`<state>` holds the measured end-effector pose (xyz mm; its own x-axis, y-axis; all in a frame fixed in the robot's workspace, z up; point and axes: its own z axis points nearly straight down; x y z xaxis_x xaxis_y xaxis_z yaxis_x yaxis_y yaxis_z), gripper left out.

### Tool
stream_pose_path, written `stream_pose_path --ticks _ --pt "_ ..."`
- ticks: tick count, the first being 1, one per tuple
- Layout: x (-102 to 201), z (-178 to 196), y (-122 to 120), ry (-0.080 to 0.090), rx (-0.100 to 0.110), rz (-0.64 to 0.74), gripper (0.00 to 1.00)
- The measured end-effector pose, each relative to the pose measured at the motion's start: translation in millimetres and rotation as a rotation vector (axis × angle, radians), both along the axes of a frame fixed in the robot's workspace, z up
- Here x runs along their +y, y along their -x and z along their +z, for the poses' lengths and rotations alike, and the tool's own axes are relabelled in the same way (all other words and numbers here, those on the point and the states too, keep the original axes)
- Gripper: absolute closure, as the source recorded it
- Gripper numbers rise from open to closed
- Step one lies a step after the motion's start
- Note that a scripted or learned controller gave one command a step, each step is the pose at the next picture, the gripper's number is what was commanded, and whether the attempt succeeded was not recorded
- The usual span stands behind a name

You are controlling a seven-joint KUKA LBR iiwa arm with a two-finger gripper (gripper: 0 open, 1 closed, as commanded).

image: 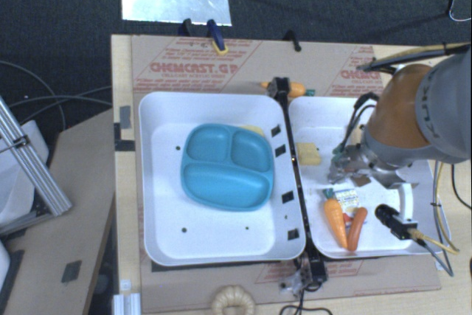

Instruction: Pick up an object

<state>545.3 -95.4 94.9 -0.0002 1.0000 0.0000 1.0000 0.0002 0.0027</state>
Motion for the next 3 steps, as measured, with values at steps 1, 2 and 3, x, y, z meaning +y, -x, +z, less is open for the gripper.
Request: stream_pose_path --ticks 1,2,3 --pt "5 48 -9 0.001 -0.003 0.004 1.0" --pt "0 97 -3 0.001 -0.003 0.003 1.0" --pt "0 131 -4 0.001 -0.002 0.004 1.0"
